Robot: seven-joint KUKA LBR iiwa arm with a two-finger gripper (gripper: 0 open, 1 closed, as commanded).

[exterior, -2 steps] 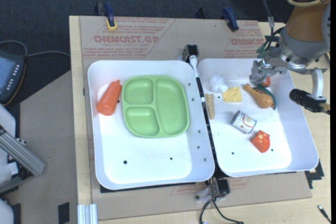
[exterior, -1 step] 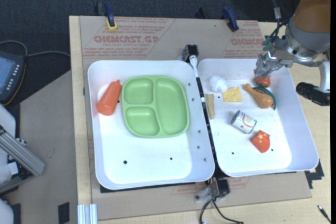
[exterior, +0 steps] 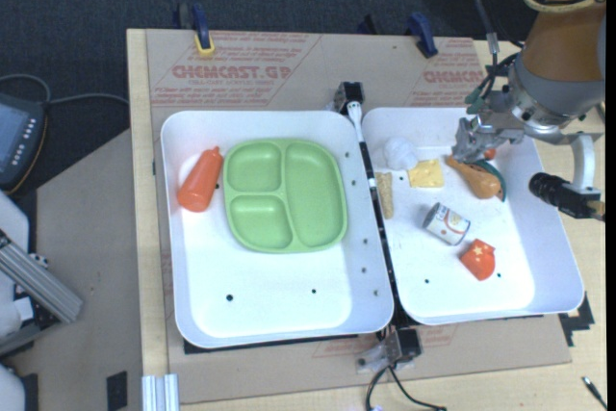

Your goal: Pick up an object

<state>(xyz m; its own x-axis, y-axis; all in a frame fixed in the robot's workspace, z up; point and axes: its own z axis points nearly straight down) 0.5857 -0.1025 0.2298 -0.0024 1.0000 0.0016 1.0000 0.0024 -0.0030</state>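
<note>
The right bin (exterior: 539, 289) holds several small things: an orange-brown carrot-like piece (exterior: 480, 178), a yellow wedge (exterior: 426, 173), a white crumpled lump (exterior: 399, 151), a tan stick (exterior: 385, 195), a small grey can (exterior: 447, 223) lying on its side and a red toy fruit (exterior: 478, 258). My gripper (exterior: 471, 145) hangs low at the bin's far right, right above the carrot-like piece's upper left end. Whether it touches the piece I cannot make out.
In the left bin (exterior: 279, 303) lie a green divided plate (exterior: 286, 194) and an orange bottle (exterior: 199, 179) at its left. A black divider rail (exterior: 371, 197) runs between the bins. Blue clamps (exterior: 202, 24) sit on the board's far edge.
</note>
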